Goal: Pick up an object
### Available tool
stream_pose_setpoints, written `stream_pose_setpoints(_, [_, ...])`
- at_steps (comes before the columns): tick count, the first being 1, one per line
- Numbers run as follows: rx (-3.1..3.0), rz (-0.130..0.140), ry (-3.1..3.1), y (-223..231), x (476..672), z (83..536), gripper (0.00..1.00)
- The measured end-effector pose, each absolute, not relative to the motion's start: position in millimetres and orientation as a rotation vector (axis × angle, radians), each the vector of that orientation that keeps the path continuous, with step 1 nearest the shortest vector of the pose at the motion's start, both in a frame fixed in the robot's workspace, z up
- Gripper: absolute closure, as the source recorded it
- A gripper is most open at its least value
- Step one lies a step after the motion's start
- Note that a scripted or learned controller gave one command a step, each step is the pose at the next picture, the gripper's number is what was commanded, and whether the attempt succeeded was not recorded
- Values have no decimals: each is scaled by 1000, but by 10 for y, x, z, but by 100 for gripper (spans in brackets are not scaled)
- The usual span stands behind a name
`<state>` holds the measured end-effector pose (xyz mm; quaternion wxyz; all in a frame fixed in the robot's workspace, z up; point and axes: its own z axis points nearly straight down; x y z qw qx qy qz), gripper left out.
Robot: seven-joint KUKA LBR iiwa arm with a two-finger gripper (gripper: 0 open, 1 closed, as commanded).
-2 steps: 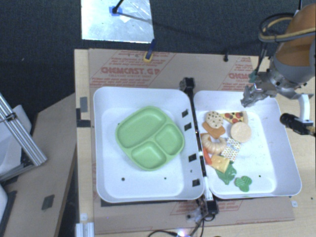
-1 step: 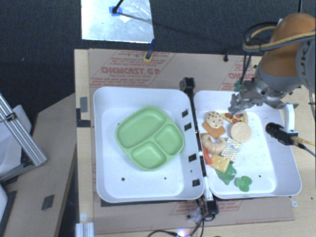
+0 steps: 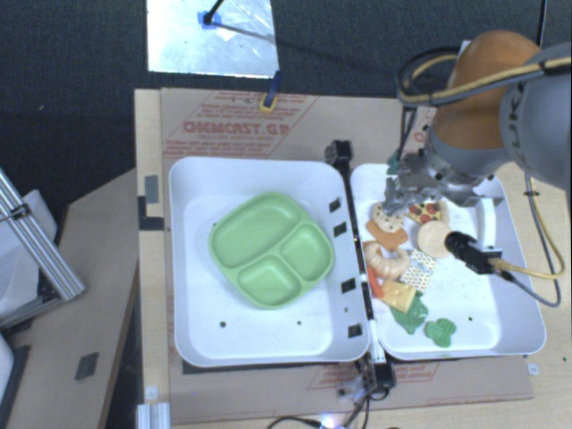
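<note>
The grey arm (image 3: 527, 105) reaches in from the right, orange band up, its pincer (image 3: 399, 195) pointing downward.

Small toy foods (image 3: 401, 262) heaped in right bin's left part, shrimp, cracker, cheese wedge; green pieces nearest the front

2 white bins (image 3: 192, 266), 1 green tray (image 3: 271, 250), approx 8 toy foods (image 3: 393, 262)

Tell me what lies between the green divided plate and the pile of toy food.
In the camera view, the two bins' adjoining white walls, joined by a row of black clips, run between the green divided plate and the pile of toy food.
</note>
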<state>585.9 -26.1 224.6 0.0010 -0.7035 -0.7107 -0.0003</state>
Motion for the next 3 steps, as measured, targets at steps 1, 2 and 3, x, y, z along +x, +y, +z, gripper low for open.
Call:
stream_pose_setpoints(1, [-2208, -3, -2231, 260, 5660, 2340, 100])
stream_pose_setpoints(2, [-2208, -2, -2231, 739, 5414, 2387, 100])
stream_pose_setpoints(3, [-2212, 1, -2228, 1014, 5247, 2162, 100])
